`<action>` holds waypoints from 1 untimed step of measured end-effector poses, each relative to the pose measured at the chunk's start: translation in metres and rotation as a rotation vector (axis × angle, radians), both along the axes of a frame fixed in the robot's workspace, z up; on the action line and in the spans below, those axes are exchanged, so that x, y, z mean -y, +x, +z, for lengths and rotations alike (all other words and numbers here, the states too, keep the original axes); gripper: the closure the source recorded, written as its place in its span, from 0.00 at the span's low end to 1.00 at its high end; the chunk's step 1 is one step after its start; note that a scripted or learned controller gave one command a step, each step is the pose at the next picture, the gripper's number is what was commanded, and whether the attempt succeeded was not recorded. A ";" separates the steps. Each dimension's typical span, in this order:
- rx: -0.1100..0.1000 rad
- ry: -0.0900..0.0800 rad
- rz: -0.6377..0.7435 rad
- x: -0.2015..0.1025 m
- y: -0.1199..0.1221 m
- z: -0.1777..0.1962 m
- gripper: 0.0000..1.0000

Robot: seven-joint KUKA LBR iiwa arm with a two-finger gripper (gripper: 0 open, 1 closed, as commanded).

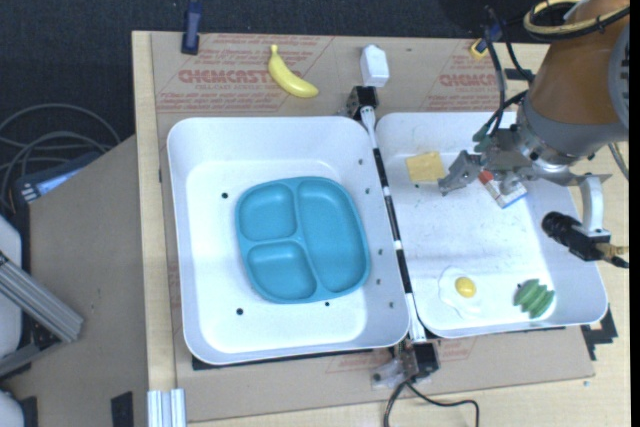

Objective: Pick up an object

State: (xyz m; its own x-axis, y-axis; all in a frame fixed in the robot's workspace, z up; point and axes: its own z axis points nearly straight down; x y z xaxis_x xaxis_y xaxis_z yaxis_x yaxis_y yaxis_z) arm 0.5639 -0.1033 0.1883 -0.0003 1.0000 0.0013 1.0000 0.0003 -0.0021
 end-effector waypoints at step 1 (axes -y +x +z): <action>0.000 -0.002 -0.001 0.076 0.091 -0.105 0.00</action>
